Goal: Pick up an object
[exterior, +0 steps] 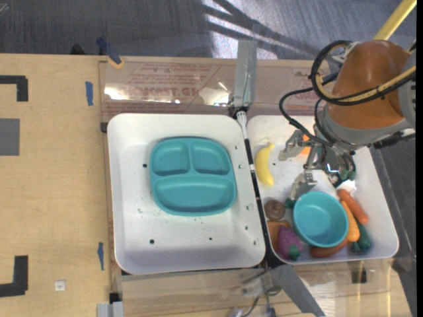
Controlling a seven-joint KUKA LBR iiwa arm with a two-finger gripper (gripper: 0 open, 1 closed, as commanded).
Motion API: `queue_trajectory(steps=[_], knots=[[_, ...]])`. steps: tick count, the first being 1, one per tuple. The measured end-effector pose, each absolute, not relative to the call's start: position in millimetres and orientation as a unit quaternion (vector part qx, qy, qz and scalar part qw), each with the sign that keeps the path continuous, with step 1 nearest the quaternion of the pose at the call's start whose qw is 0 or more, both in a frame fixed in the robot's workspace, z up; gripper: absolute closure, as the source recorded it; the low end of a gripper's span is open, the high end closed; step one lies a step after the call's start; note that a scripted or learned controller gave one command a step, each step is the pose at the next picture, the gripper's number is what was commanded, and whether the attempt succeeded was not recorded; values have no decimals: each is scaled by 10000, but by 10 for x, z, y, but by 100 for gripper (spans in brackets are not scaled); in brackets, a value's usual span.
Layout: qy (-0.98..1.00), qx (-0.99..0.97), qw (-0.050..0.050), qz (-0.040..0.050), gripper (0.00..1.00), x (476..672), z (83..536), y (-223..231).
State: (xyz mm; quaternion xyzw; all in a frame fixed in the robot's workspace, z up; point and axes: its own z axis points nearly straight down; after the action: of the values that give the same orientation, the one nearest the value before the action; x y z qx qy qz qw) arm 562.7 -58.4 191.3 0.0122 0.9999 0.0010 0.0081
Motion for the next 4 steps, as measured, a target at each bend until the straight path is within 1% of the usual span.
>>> queue_trajectory(steps=[1, 2, 3, 4], knots=[[9953, 964, 8, 2, 0, 5133, 1266, -1037], [9932, 1152, 143, -6, 0, 5133, 941, -1053], [9956, 935, 70, 2, 0, 6435, 900, -1224], [9927, 1201, 66, 0, 0, 6501, 896, -1542]])
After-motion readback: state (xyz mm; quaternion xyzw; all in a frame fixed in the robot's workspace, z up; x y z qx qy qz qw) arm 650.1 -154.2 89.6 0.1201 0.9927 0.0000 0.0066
